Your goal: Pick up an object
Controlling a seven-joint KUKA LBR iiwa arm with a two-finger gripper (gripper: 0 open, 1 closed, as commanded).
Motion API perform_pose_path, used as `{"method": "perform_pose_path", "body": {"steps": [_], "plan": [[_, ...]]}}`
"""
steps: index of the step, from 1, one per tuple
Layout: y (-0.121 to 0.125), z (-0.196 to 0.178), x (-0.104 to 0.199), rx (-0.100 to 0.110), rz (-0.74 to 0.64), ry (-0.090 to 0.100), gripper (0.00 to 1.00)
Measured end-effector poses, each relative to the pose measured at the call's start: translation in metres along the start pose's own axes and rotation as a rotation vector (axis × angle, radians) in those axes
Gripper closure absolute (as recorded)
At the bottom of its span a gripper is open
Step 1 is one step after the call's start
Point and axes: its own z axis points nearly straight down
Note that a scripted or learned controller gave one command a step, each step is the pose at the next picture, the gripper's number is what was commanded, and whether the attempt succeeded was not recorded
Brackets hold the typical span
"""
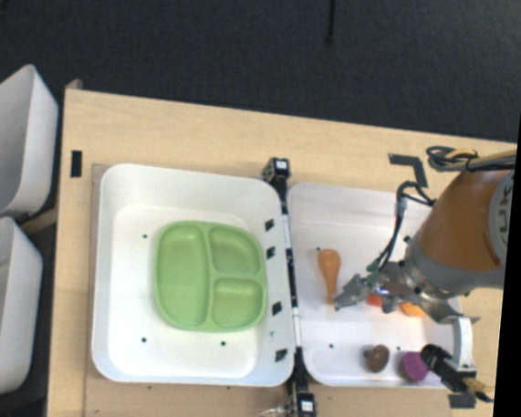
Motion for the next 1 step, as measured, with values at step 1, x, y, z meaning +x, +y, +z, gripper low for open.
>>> {"method": "perform_pose_path", "body": {"steps": [1], "plan": [[-0.0064,0.0454,-0.0009,0.000,0.000,0.000,0.00]]}}
